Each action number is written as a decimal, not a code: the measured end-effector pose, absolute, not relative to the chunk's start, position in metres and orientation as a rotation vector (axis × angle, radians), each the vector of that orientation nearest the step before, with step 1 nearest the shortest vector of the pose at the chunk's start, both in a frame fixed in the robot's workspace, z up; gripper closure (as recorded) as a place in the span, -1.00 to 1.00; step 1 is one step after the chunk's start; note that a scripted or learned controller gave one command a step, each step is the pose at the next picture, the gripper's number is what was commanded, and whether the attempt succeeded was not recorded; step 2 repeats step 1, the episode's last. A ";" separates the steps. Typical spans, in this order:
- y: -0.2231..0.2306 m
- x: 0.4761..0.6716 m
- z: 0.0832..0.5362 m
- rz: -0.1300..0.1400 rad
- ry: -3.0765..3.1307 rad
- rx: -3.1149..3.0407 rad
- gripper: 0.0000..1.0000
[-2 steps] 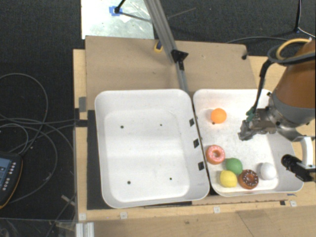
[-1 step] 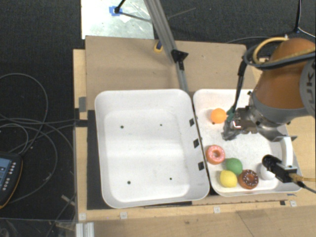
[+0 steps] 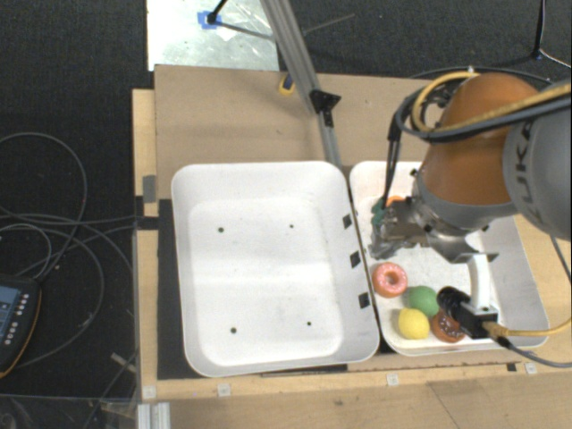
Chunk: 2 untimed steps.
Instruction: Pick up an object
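Picking well here means choosing one clear target in the right bin. Nearest lie the lemon and a brown piece, touching; just behind the lemon sits a green ball, then the donut. The gripper hangs just behind the donut; its state I cannot tell. Lower straight onto the donut, which lies freest.

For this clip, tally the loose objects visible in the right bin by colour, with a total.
Pink: 1, the pink ring
Green: 1, the green ball
Yellow: 1, the yellow ball
Dark red-brown: 1, the brown ring, partly hidden
Total: 4 visible; the arm hides part of the right bin.
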<state>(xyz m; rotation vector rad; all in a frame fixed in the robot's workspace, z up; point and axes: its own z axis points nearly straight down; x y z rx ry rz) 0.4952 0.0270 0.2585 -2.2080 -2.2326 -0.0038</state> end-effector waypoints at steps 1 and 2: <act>0.085 0.492 0.235 0.000 -2.230 -2.207 1.00; 0.085 0.492 0.235 0.000 -2.230 -2.207 1.00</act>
